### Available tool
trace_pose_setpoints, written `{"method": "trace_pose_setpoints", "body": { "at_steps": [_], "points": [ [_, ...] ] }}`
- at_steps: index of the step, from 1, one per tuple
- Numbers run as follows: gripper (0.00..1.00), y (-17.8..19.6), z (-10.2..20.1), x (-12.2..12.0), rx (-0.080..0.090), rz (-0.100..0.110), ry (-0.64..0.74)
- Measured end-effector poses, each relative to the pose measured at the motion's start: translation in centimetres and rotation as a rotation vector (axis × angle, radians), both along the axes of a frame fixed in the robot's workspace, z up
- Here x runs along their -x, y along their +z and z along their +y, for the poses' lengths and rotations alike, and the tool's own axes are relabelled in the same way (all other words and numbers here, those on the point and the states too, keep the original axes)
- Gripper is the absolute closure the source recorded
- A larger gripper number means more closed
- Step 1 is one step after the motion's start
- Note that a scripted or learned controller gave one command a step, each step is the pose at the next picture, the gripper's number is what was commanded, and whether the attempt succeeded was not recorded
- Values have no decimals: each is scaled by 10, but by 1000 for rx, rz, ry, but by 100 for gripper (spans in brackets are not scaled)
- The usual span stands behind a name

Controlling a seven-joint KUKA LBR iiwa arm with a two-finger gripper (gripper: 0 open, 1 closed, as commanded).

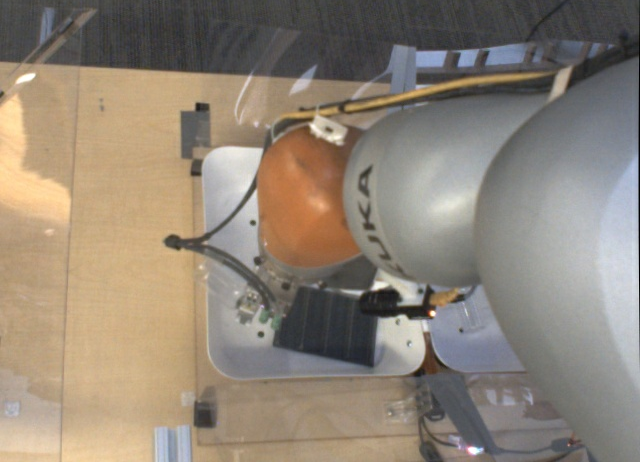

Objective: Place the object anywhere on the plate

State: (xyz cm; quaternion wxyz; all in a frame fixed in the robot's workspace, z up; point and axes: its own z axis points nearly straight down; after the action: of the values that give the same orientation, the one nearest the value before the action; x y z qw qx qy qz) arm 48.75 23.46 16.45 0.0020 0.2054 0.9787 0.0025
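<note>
My grey arm (pixel 470 200), with its orange band (pixel 305 200), reaches in from the right and hangs over the left white bin (pixel 228 250). It hides most of that bin's floor and whatever lies there. The gripper (pixel 325 328) appears as a dark ribbed block below the orange band, low over the bin's near side. A black cable (pixel 215 250) loops from the wrist across the bin's left part.
A corner of the right bin (pixel 480 345) peeks out under the arm. The wooden bench (pixel 110 250) stretches to the left. Black brackets (pixel 198 128) (pixel 205 412) stand at the left bin's corners. A yellow cable (pixel 440 95) runs along the arm's far side.
</note>
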Motion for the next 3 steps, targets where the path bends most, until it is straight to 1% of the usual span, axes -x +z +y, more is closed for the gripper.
{"method": "trace_pose_setpoints", "body": {
  "at_steps": [1,2,3],
  "points": [
    [100,84,1,-76,1,-5,166],
    [100,28,1,-28,1,3,-264],
    [100,66,-36,-73,1,-3,-30]
  ]
}}
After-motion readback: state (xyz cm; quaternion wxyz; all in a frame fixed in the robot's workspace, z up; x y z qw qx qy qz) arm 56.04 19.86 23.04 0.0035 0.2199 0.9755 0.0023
